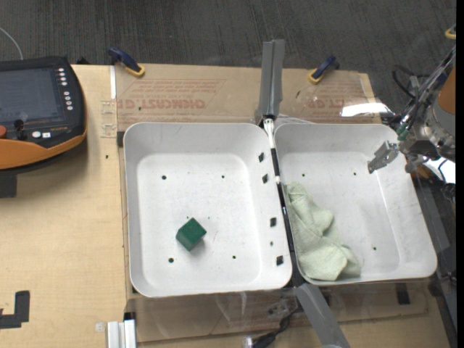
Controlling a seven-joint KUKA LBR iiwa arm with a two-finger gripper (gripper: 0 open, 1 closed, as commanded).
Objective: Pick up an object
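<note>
Nearest the camera, the cloth (316, 239) is bunched up against the divider (276, 194) in the right bin (406, 216), toward the front. Looks soft and floppy, light, no real edges, so I'd guess you pinch a raised fold in the fat lump at the front and hope it doesn't slide out.

A bit further back, left of the divider, the green cube (191, 234) sits alone on the floor of the left bin (145, 194). Looks rigid and light, maybe a bit slick. Flat opposite faces are the obvious grip, and it's turned at an angle.

Farthest back, the gripper (383, 158) hangs over the right bin's far right corner, well apart from both. Can't tell if it's parted or closed; nothing visible in it.
</note>
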